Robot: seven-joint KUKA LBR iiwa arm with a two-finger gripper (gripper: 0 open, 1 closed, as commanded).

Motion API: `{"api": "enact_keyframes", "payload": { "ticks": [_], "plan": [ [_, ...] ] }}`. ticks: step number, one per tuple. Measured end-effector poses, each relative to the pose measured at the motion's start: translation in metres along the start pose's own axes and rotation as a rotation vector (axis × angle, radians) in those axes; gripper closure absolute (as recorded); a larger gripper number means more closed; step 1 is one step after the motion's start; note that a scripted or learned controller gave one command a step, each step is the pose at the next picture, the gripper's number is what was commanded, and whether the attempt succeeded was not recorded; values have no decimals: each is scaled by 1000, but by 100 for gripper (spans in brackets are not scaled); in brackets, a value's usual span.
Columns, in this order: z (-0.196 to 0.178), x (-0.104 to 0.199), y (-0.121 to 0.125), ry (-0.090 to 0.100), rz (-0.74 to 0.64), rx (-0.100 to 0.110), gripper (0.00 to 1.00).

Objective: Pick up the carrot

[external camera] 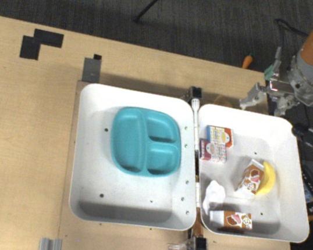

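Note:
My gripper hangs over the bench just behind the back rim of the right bin, below the arm's orange band. Its two fingers stand spread apart, open, with nothing between them. A small orange object lies on the bench at the back, left of the gripper; it is too small to tell what it is. In the right bin lie a yellow banana and several small cartons.
The left bin holds a teal divided plate. The right bin holds two pink-and-white cartons, a brown-and-white carton against the banana, a white crumpled item and a brown carton. Cables lie at the right.

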State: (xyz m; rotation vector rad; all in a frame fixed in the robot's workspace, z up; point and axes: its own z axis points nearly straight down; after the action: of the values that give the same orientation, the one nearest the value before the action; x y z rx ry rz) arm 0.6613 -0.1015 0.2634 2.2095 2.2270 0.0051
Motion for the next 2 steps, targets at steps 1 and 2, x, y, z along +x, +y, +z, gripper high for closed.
{"api": "enact_keyframes", "payload": {
  "ticks": [1,2],
  "plan": [
    [1,56,-53,3,317,5,0],
    [-18,59,-99,2,321,3,0]
  ]
}}
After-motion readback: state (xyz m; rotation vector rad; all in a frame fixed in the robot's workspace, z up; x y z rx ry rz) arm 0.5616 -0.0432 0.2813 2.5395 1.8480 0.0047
